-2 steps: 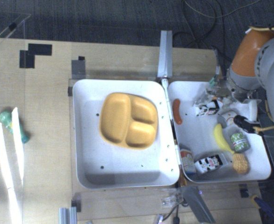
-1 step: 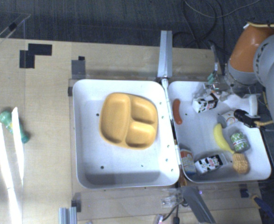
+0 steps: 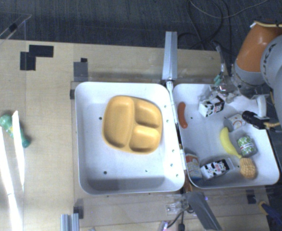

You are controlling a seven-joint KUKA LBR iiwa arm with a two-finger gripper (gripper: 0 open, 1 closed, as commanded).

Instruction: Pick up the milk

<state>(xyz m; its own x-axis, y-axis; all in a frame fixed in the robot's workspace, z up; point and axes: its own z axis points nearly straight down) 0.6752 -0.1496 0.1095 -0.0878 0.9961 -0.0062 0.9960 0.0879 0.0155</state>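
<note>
Far left on the bench [image 3: 44,129] lies a small green object [image 3: 8,124] beside some clear strips. The left bin [image 3: 83,143] holds a yellow divided plate [image 3: 132,124], set toward its back. Just inside the left wall of the right bin [image 3: 198,129] lies a red sausage [image 3: 182,115], and a can [image 3: 192,163] sits at that bin's front left corner. A cow-patterned milk carton [image 3: 212,106] stands tilted near the back, and a second cow-patterned carton [image 3: 215,168] lies on its side along the front wall. To their right are a banana [image 3: 228,142], a small round tub [image 3: 237,121], a green can [image 3: 246,146] and a corn cob [image 3: 248,168]. The gripper [image 3: 223,87] hangs just above and behind the back carton, very near it; whether it is wide, narrow or gripping cannot be told. The grey arm [image 3: 280,61] fills the right edge
</note>
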